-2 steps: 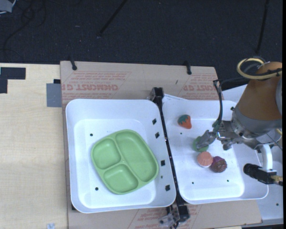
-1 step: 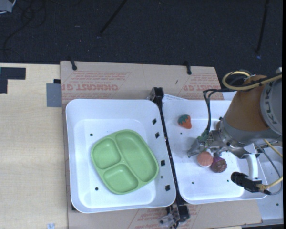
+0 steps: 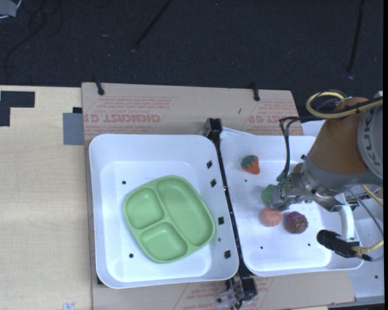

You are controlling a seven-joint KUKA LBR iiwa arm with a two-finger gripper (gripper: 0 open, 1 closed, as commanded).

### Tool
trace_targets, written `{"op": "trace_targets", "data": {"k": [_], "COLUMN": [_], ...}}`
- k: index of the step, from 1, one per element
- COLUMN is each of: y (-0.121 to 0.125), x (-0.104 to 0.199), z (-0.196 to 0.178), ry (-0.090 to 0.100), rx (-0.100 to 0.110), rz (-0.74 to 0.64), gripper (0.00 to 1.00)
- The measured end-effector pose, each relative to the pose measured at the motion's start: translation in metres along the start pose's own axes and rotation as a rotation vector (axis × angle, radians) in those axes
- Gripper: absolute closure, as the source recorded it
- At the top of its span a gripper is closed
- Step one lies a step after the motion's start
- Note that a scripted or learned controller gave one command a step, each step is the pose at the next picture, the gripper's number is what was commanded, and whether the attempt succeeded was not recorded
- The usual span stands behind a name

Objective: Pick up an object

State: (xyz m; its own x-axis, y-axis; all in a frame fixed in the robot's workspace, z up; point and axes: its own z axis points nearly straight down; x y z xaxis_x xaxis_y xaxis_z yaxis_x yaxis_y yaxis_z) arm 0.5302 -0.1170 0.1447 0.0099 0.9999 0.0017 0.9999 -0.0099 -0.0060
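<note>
Grey and orange, my arm (image 3: 349, 150) reaches in from three o'clock and bends down over the right bin (image 3: 258, 263). My gripper (image 3: 279, 197) sits low in that bin, right against a green object (image 3: 269, 194) at its nine o'clock side; whether it is gripping that object or only touching it, I cannot tell from this slant. Just beside the gripper, at about six o'clock, lie a pinkish-orange object (image 3: 270, 217) and, next to it at its three o'clock, a dark purple object (image 3: 296, 222). A small orange object with a green top (image 3: 249, 165) rests apart toward eleven o'clock. The left bin (image 3: 110, 166) on the bench (image 3: 32, 205) carries a light green divided plate (image 3: 169, 219), lying flat with three compartments.
</note>
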Motion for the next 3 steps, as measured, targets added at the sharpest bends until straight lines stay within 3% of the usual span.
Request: {"op": "trace_targets", "data": {"k": [3], "y": [-0.003], "x": [0.013], "z": [-0.153], "ry": [-0.002], "rx": [-0.007], "rz": [-0.011], "gripper": [1.00]}}
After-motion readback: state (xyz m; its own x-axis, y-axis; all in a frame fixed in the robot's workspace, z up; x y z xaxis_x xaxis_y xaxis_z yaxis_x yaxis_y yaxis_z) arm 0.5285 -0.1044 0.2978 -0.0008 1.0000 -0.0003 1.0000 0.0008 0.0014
